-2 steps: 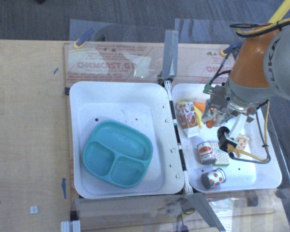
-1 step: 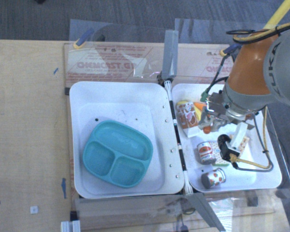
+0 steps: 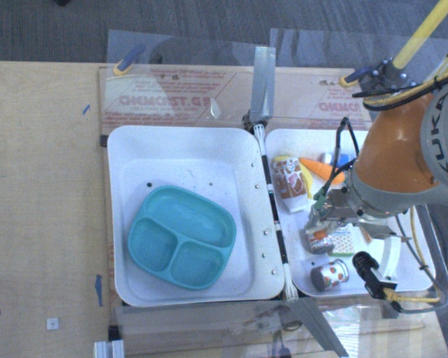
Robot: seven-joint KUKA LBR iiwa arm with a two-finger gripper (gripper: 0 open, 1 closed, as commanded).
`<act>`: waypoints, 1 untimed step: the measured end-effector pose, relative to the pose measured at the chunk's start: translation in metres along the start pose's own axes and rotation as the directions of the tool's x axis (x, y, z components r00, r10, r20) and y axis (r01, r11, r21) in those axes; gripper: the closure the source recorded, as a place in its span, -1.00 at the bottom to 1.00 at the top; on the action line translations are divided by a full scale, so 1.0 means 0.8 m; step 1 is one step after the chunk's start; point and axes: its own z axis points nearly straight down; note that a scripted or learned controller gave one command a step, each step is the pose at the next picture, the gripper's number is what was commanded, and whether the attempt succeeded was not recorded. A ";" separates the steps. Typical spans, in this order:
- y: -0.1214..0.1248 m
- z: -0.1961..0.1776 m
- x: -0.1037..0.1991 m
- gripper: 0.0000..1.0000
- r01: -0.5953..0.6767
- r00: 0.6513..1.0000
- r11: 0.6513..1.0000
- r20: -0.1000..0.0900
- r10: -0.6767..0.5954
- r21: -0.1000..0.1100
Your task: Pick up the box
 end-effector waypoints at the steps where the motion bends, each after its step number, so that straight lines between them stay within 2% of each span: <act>1: 0.121 -0.028 0.087 1.00 -0.076 0.997 0.997 0.002 0.076 -0.005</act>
